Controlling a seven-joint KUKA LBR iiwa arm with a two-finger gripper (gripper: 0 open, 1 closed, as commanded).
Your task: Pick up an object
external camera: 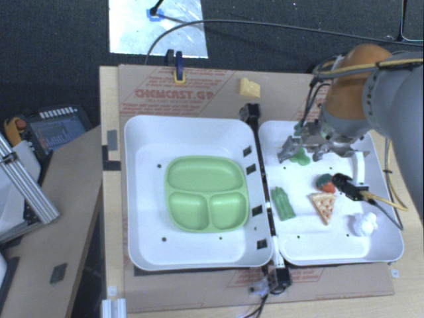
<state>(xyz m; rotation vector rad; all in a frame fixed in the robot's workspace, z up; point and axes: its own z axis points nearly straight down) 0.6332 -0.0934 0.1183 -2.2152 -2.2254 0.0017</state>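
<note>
My gripper (302, 152) hangs low over the back left part of the right bin (384, 247), with its grey fingers (287, 151) spread open. A small green piece (302, 158) lies on the bin floor right between the fingertips, and nothing shows it being lifted. Farther forward in the same bin lie a long green vegetable piece (283, 203), a toy pizza slice (324, 206), a small teal and red object (324, 181) and a white crumpled object (364, 224).
The left bin (142, 244) holds a pale green divided plate (205, 194). A black divider (260, 177) with clips runs between the bins. A yellow block (250, 87) rests on the cardboard behind them. Grey equipment stands at the far left.
</note>
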